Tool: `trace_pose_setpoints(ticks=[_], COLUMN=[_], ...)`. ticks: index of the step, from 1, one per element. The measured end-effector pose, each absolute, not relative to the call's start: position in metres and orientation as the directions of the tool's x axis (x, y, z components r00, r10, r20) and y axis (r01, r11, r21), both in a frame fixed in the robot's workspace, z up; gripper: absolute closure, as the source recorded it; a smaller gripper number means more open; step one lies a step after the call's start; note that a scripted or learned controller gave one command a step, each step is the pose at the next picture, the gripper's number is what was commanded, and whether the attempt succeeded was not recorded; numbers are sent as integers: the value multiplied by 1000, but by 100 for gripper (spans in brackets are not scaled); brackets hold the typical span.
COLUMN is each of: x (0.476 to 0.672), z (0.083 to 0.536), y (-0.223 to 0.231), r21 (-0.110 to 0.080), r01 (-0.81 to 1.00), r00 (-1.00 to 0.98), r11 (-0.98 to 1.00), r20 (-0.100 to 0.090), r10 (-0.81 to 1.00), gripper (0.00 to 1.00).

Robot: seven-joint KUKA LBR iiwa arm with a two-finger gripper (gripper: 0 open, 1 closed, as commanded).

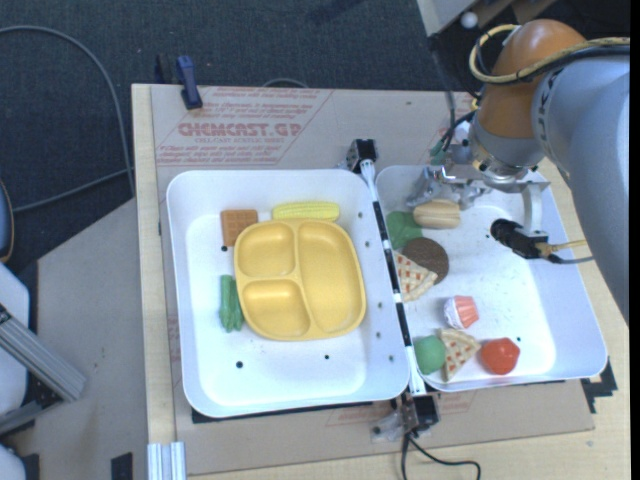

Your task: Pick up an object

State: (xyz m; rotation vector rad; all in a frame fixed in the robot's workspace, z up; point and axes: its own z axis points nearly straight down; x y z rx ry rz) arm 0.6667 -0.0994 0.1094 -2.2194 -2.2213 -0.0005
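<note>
Two bins [200, 368] are sitting side by side; the gripper [437, 200] is hovering over the bun [436, 214], grip state unclear.

You see the gripper [452, 190] low over the right bin's [565, 308] far end, just above a tan bun [436, 214]. Pizza slices, a cupcake [461, 312] and a tomato [499, 355] lie nearer. The left bin [190, 298] bears a yellow tray [298, 276].

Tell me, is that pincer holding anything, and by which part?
It cannot be told. The pincer sits right over a small tan bun at the back of the right bin, but a grip on it isn't clearly visible.
</note>
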Motion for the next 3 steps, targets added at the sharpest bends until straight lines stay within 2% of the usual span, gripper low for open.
trace_pose_setpoints(ticks=[1, 2, 3], x=[627, 667, 621], z=[189, 185, 172], y=[-66, -75, -109], r21=[0, 2, -2], r01=[1000, 1000, 1000], r00=[-2, -1, 1], r11=[2, 1, -1], r20=[1, -1, -1], r10=[1000, 1000, 1000], gripper=[100, 100, 100])
